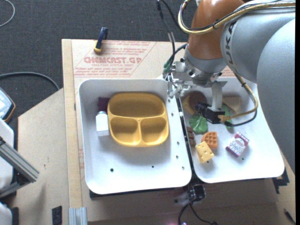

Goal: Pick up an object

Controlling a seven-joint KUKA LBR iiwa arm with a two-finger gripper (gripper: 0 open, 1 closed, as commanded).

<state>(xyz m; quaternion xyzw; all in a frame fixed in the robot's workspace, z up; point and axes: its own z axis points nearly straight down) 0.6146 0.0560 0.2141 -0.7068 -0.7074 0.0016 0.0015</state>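
The waffle point(210, 138), a small orange grid-marked toy, lies flat on the floor of a white bin point(246, 167), with nothing gripping it. Just in front of the waffle, and touching or nearly touching it, is a yellow cheese wedge point(204, 152) with holes. A green leaf point(198, 123) lies just behind the waffle, and farther back is a round brown piece point(193, 100), partly under the arm. A pink packet point(237, 145) sits beside the waffle on the arm's side, apart from it. On the waffle's other side, a small brown piece point(191, 137) lies against the bin wall.

The claw point(175, 86) hangs well behind the waffle, over the far end of the seam where the two bins meet. The wrist hides it, so I cannot tell whether it is spread or pressed together, and nothing shows in its grip.

Beyond that seam from the waffle, the second bin point(136, 175) holds a yellow divided tray point(138, 118). A white bottle point(102, 123) stands at the tray's far side, with a dark purple thing point(103, 101) just behind the bottle. Both bins rest on the desk point(70, 139), where a blue and yellow tool point(100, 40) lies far behind the waffle.
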